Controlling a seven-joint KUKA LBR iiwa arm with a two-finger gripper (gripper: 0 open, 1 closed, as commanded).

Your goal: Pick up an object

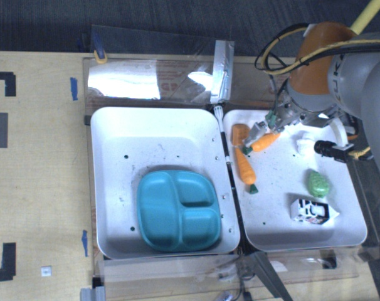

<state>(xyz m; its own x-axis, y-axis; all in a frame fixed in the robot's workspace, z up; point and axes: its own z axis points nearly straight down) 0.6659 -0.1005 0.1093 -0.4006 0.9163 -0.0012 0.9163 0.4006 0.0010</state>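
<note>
Left bin [108, 137] carries a blue divided tray [177, 211], sitting toward its near edge. Behind both bins, a clear plastic sheet [152, 74] catches the glare. Blue tape bits [73, 88] dot the wooden bench [33, 168].

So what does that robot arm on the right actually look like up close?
The arm is a thick, rounded tube in pale grey, with a glossy orange band circling it above the wrist. Black and yellow cables loop loosely around the band. At its tip sits a small metallic gripper, much slimmer than the arm itself. A black fitting juts out below the grey body.
</note>
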